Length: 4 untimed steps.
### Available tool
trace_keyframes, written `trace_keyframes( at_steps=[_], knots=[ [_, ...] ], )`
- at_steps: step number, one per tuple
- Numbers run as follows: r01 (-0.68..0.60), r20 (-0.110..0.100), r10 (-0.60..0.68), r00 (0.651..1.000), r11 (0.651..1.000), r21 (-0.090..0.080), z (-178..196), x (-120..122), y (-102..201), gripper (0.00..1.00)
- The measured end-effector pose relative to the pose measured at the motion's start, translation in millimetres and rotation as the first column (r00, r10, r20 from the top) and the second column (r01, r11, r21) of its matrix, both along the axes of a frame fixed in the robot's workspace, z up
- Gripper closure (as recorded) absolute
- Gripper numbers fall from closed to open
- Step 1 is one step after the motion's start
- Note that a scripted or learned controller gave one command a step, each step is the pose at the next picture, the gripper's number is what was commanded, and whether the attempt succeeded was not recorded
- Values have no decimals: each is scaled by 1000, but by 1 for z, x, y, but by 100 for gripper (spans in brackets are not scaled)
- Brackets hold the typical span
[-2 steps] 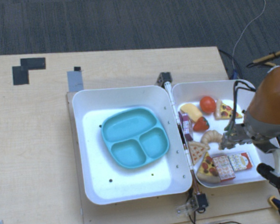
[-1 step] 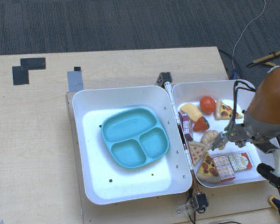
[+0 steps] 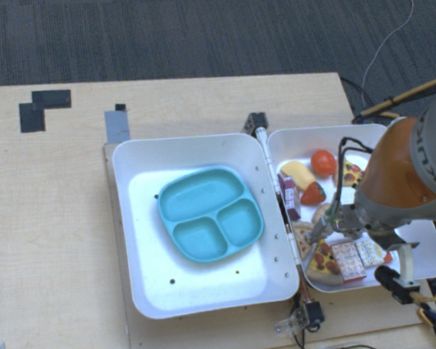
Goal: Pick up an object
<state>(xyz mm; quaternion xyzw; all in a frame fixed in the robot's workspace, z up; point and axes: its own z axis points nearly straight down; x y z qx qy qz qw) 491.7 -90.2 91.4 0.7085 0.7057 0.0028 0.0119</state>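
Note:
The right bin (image 3: 329, 132) holds several toy foods. A red tomato (image 3: 323, 161), a yellow banana (image 3: 297, 172) and a red strawberry-like piece (image 3: 312, 193) lie toward its back left. A purple box (image 3: 287, 190) rests along the left wall. Near the front are a pizza slice (image 3: 323, 257) and a pink carton (image 3: 349, 261). My gripper (image 3: 324, 225) is low inside this bin, over the clutter between the strawberry-like piece and the pizza slice. The grey and orange arm (image 3: 398, 175) hides the bin's right half. I see nothing lifted.
The left bin (image 3: 148, 288) carries a blue three-compartment plate (image 3: 209, 214). A metal divider (image 3: 274, 180) runs between the bins. Black cables (image 3: 354, 153) loop off the wrist. Wooden benchtop (image 3: 49, 247) spreads to the left, with black markers at the back.

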Motion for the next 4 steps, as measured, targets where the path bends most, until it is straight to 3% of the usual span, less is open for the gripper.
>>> trace_keyframes(
  at_steps=[1, 2, 3, 4],
  knots=[
    [-6, 3, 6, 1000, 1000, 13, 12, 3, 5, 100],
    [-10, -16, 10, 1000, 1000, 15, 94, 68, 71, 100],
    [-15, -16, 16, 1000, 1000, 13, 104, 68, 71, 100],
    [-10, -16, 10, 1000, 1000, 13, 167, 115, 69, 100]
  ],
)
